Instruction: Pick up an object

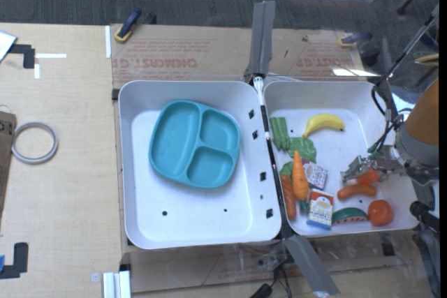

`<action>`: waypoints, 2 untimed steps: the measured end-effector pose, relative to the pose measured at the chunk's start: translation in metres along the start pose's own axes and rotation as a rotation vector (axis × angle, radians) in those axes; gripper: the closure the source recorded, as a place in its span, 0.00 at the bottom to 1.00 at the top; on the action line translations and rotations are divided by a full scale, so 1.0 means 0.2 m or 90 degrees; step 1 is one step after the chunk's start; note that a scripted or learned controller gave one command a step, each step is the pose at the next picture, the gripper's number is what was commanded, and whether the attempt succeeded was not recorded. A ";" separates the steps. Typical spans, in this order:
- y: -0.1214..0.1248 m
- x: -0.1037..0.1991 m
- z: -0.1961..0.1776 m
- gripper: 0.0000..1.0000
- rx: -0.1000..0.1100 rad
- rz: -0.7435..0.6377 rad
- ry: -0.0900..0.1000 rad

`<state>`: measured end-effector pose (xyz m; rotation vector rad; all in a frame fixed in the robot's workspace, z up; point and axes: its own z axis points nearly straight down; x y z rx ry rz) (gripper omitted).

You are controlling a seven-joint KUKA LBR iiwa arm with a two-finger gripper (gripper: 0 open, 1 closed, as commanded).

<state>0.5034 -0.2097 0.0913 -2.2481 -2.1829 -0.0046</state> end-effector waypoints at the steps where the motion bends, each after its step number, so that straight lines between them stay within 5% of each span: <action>1: -0.13 -0.01 -0.26 0.00 -0.002 -0.072 -0.005; 2: 0.07 -0.03 0.00 0.00 -0.002 -0.119 0.001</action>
